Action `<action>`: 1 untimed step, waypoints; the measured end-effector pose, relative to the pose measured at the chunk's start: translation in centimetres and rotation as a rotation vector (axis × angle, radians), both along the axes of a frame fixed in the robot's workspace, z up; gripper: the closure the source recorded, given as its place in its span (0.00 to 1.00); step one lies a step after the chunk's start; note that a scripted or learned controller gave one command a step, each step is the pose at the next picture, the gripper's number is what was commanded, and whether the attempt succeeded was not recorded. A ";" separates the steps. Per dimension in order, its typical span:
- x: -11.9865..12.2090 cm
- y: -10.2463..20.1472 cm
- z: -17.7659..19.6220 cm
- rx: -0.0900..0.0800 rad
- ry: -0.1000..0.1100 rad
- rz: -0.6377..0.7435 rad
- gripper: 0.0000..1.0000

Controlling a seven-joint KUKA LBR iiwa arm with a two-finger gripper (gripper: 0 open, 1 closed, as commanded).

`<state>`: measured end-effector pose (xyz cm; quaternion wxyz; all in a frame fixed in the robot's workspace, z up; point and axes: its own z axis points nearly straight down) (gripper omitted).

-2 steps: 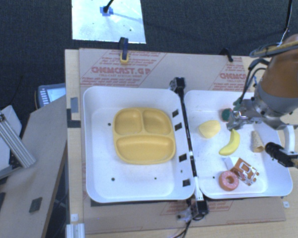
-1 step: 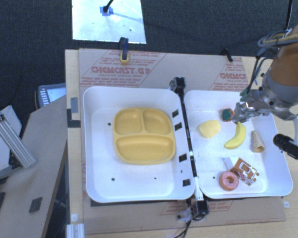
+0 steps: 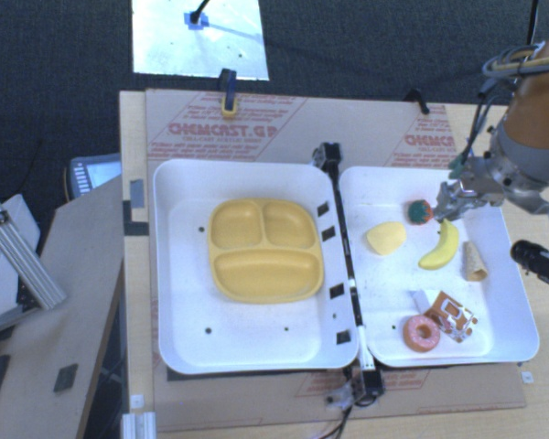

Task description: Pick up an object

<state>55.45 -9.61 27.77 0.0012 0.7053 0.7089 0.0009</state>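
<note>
My gripper [image 3: 446, 199] hangs low over the far part of the right bin [image 3: 522, 323], just right of a small green and red round object [image 3: 419, 211] and above the top end of a yellow banana [image 3: 441, 247]. Nothing shows held in it. A pale yellow wedge [image 3: 385, 238] lies left of the banana, and a tan cone [image 3: 474, 262] lies to its right. Near the bin's front lie a pink donut [image 3: 422, 334] and a brown and white waffle-like piece [image 3: 454, 315].
The left bin [image 3: 178, 337] holds a yellow divided plate [image 3: 261, 250]. A black clipped divider [image 3: 340, 245] runs between the bins. The grey and orange arm [image 3: 535, 126] comes in from the right, with a black part [image 3: 540, 259] beside the right bin's edge.
</note>
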 end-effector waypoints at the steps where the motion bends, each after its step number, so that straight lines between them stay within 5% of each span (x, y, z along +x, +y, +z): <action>1: 0.8 5.9 -1.9 0.002 0.003 0.005 1.00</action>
